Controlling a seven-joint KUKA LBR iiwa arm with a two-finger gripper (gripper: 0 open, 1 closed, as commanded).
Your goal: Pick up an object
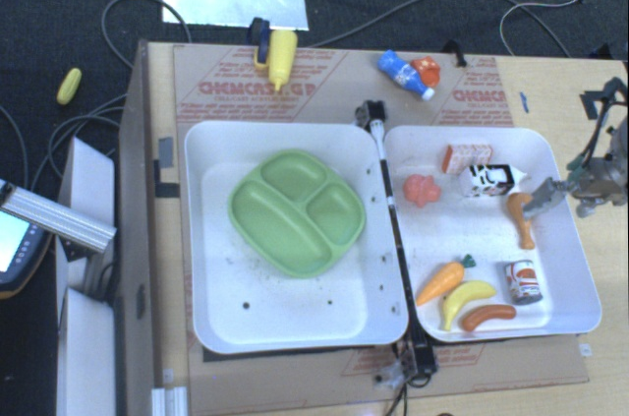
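The right bin [575, 301] holds several toy foods. A pink lump [423, 190] lies near its left wall, with a red and white box [466, 156] and a black and white carton [489, 178] toward the back. An orange drumstick-shaped piece [522, 216] lies at the right side. At the front are a carrot [439, 281], a banana [462, 300], a sausage [486, 316] and a small can [525, 281]. My gripper [545, 196] reaches in over the bin's right rim, its tip just above and right of the orange piece, close to it or touching it.
The left bin [226, 316] carries a green divided plate [298, 212]. Behind the bins, on the cardboard, lie a yellow bottle [280, 56] and a blue and orange toy [408, 73]. Cables run across the floor beyond the bench.
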